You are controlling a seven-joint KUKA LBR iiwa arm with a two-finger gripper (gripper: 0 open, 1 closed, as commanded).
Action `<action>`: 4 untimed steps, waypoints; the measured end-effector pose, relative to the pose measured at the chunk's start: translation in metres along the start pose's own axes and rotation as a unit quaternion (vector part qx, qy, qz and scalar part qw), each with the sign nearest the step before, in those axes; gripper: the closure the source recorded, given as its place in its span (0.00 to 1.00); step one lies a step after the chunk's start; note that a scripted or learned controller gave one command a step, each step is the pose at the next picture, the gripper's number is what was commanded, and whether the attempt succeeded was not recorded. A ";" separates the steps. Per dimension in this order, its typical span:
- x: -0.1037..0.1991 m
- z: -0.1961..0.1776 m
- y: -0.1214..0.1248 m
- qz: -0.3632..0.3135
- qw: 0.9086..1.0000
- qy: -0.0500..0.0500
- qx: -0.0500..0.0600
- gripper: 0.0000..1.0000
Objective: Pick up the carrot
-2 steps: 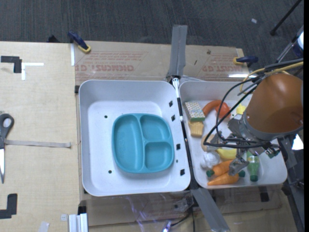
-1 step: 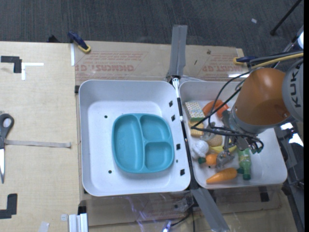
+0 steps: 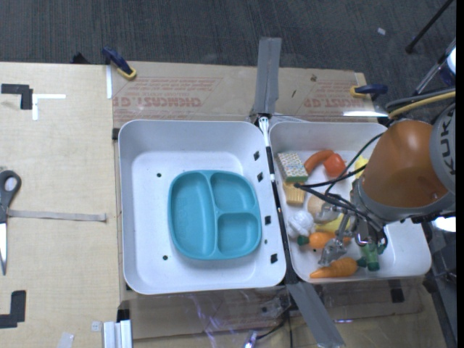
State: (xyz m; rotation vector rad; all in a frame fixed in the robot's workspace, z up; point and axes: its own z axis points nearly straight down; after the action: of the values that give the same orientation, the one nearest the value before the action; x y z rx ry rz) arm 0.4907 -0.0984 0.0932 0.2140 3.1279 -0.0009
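The gripper (image 3: 336,250) hangs low inside the right bin (image 3: 413,259), down near the front wall, and its metal tip sits just above the carrot (image 3: 335,269). I cannot tell if it is holding anything, because wires and small parts are bunched up around it. The carrot lies flat along the front edge of the right bin, long and orange, with its fat end toward the right, where some green stuff (image 3: 372,258) sits just beside it. The arm (image 3: 406,165) comes in from the right, and its big orange band covers a lot of that bin. More toy food is piled up in the right bin. A little orange piece (image 3: 320,239) lies just left of the gripper, and a white lumpy thing (image 3: 299,225) is next to that. Farther back are a red and orange piece (image 3: 326,162), a speckled block (image 3: 292,164) and something yellow (image 3: 295,193) by the left wall. The left bin (image 3: 138,216) holds a blue plate (image 3: 215,214) with three parts to it, sitting in the middle. Off to the left, on the tabletop (image 3: 58,158), a pair of scissors (image 3: 6,194) lies near the edge.
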 end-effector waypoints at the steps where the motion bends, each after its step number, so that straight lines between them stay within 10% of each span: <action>1: 0.007 -0.003 0.003 0.007 1.000 -0.007 0.000 0.00; 3: 0.011 0.001 0.002 0.269 0.963 0.000 0.000 0.00; 4: 0.012 0.001 0.003 0.452 0.892 0.001 0.001 0.00</action>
State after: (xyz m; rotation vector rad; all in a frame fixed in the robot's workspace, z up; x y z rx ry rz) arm 0.4791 -0.0943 0.0922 1.6065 2.6952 0.0011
